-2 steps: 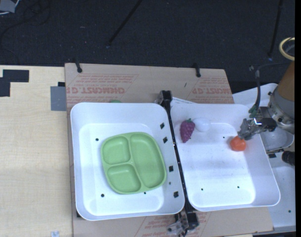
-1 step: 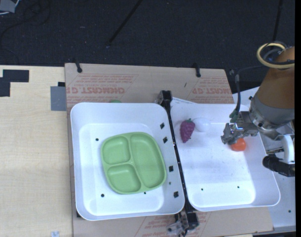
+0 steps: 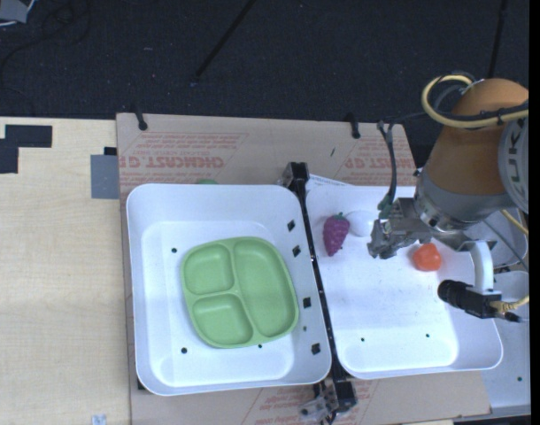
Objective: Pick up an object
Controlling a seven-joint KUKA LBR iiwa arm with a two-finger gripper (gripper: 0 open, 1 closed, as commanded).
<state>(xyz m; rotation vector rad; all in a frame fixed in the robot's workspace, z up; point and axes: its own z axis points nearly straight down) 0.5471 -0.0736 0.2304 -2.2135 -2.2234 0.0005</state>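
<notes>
In the right bin lie a purple bunch of grapes near its upper left and a small orange-red tomato-like ball further right. My gripper hangs over the right bin between the two, its dark fingers pointing down, just left of the orange ball and about a hand's width right of the grapes. Nothing shows between the fingers. A light green divided plate lies flat in the left bin.
A black clip rail runs between the two bins. A black cylindrical part sticks out over the right bin's right side. The arm's grey and orange body looms over the bin's upper right corner.
</notes>
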